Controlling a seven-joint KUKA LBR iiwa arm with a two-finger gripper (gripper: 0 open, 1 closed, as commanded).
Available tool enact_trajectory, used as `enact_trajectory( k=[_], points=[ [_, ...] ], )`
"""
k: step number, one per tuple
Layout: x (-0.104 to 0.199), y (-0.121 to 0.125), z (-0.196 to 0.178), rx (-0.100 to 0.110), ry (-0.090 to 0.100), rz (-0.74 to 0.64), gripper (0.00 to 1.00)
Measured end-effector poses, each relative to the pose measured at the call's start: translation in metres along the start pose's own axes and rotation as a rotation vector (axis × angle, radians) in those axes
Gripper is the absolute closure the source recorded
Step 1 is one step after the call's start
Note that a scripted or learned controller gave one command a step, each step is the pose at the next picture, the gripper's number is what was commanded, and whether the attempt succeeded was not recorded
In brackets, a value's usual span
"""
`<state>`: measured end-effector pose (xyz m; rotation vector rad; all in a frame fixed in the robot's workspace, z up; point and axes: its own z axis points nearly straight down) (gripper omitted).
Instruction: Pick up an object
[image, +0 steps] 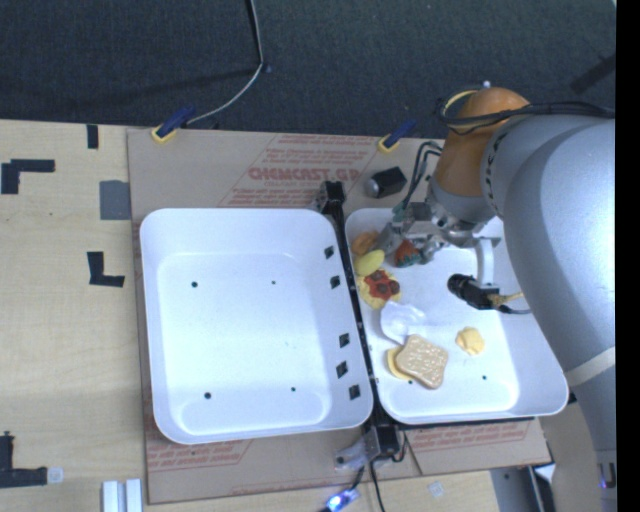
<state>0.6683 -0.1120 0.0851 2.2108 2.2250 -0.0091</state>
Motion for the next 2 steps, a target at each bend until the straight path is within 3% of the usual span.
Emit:
enact_trajectory(
  k=[1,2],
  points=[
    [-0.002,0.0,-0.009,0.001,0.004,0.004,1.0],
    [0.033,-0.048,-0.104,-0.002,0.009,0.003,1.0]
  ],
)
